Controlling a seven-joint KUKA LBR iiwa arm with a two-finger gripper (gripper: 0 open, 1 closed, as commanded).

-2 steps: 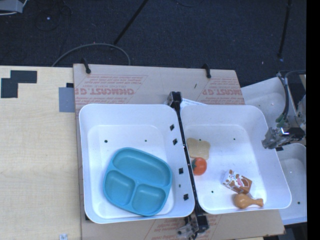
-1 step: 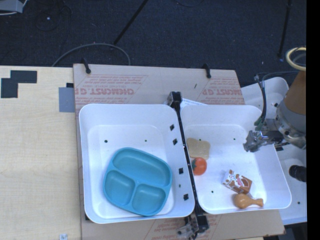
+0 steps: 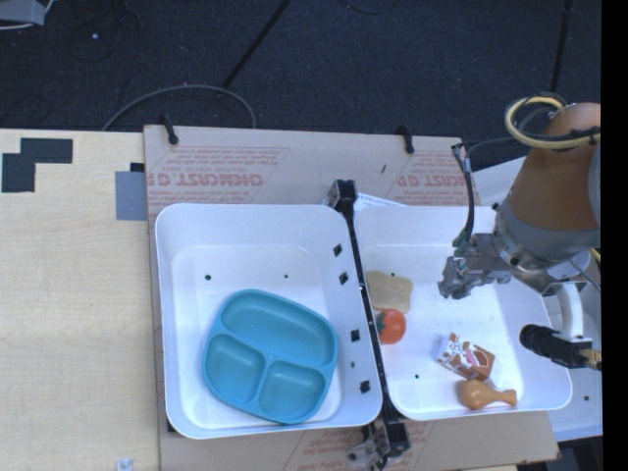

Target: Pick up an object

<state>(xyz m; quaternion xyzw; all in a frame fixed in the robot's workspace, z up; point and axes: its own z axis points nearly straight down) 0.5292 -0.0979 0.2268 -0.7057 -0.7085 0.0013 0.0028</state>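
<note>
My gripper (image 3: 455, 281) hangs over the right bin (image 3: 432, 234), near its middle right, with the arm coming in from the right. Nothing shows between its fingers. A tan slice of bread (image 3: 389, 289) lies at the bin's left side, left of the gripper. Just below the bread sits a red tomato (image 3: 391, 326). A small brown and white snack packet (image 3: 468, 358) lies below the gripper. An orange chicken drumstick (image 3: 485, 394) rests near the bin's front edge.
The left bin (image 3: 196, 243) holds a blue divided tray (image 3: 270, 354). A black divider with clips (image 3: 355, 292) runs between the bins. Cardboard lies under both bins. A black cylinder (image 3: 554, 345) on the arm sticks out at the right.
</note>
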